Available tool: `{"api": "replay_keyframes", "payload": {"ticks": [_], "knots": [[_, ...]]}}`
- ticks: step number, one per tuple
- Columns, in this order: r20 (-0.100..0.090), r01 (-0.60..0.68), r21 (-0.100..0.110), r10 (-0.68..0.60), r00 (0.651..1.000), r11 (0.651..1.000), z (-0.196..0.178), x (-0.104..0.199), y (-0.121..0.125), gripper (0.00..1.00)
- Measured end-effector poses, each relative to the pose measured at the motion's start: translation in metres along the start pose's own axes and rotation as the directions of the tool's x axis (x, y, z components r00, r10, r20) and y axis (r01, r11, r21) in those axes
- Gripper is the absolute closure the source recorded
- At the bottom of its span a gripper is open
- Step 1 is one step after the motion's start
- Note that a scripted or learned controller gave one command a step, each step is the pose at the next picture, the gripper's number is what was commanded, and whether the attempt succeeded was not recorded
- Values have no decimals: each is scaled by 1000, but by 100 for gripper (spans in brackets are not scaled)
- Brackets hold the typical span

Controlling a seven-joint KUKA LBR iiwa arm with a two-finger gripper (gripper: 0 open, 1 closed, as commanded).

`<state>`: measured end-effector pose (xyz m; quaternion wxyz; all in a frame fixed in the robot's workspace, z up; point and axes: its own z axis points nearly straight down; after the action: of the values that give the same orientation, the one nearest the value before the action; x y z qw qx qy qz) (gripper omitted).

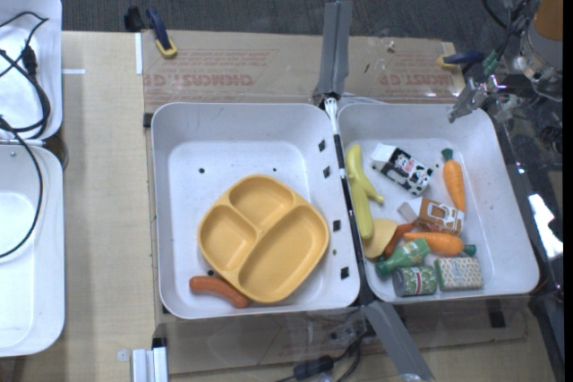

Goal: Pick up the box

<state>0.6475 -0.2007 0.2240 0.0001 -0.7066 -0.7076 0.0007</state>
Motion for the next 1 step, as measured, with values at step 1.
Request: {"api": "replay_keyframes", "payload": {"ticks": [1], "knots": [[1,-346,2,346,938,938,-36,31,-26,0]]}}
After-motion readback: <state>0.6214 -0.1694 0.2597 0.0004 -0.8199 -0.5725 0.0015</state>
